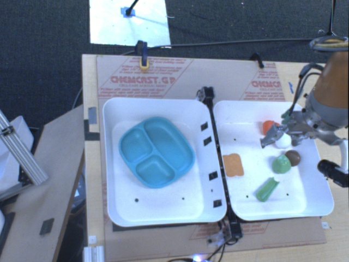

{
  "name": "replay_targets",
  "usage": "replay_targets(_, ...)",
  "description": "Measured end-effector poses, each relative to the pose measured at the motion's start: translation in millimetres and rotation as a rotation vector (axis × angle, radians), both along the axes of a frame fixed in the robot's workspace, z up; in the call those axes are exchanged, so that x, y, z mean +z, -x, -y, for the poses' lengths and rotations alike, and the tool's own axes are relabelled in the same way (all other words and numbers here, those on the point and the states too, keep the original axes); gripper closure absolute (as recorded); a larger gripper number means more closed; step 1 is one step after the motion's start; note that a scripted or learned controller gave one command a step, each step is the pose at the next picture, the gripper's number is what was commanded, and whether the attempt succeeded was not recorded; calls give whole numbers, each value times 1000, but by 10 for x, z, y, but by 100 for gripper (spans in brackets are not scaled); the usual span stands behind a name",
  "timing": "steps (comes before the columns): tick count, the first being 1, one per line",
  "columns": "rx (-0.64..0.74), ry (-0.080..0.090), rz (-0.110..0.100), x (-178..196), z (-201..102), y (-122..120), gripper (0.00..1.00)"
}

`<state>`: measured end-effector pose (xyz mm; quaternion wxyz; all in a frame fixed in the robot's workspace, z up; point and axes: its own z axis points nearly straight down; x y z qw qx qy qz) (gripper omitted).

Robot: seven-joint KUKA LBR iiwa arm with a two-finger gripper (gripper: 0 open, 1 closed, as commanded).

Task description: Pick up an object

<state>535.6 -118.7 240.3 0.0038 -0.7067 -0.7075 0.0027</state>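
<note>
My gripper [279, 136] hangs over the back right part of the right bin [245, 209], at the end of the grey arm with its orange band. Right below it lies a small white ball [283, 142], touching or nearly touching the gripper's tip. A red-orange piece [268, 126] sits just behind and to the left of the gripper. In front of it lie a brown round piece [293, 157] and a green round piece [281, 164], close together. Nearer the front are a long green piece [266, 190] and a flat orange slice [233, 165].
The left bin [117, 201] holds a blue divided plate [157, 152]. A black divider with clips [214, 152] runs between the two bins. A black arm part [334, 172] juts in over the right bin's right rim.
</note>
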Motion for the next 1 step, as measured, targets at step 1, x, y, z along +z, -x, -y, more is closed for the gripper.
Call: replay_targets(1,2,2,11,51,-2,-22,0)
